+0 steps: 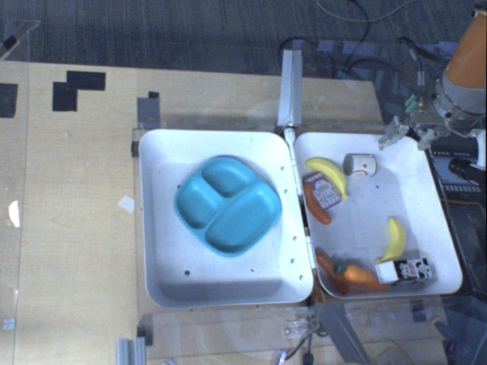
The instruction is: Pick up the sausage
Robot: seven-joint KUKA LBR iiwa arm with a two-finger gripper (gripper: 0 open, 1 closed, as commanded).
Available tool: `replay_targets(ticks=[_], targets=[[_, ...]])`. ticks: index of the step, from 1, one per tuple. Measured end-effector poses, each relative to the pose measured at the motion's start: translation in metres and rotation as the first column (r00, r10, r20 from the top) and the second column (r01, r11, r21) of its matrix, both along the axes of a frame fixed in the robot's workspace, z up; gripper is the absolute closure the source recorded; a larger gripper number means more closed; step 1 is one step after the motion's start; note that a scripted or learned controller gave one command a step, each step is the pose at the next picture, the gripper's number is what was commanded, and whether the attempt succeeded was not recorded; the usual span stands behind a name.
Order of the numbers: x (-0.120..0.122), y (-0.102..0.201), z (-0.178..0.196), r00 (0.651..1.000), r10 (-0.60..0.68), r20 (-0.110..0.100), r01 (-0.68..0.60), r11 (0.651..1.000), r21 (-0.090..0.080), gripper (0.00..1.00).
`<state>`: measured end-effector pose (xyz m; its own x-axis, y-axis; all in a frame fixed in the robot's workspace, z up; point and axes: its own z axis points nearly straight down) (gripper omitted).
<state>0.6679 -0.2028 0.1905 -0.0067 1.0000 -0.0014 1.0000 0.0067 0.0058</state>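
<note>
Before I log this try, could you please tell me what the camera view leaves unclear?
- Arm: mostly cut off by the right edge.
- Sausage: partly covered by a small packet.
- Can and carton: labels too small to read.
- Carrot: its left end is blurred against the right bin's wall.

Grey arm with orange band [466,67] cut off by right edge. Gripper fingers too blurred to be judged. Reddish-brown sausage [316,206] partly covered by small packet [325,192].

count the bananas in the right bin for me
2. One banana lies near the right bin's back left, beside the sausage; the other banana lies toward the front right, above the small carton.
</note>
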Motion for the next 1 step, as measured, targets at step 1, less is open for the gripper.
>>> replay_targets(ticks=[1], targets=[[-0.0567,0.0091,-0.1027,1.000,-0.012,0.003,0.012,1.000,0.000,0.00]])
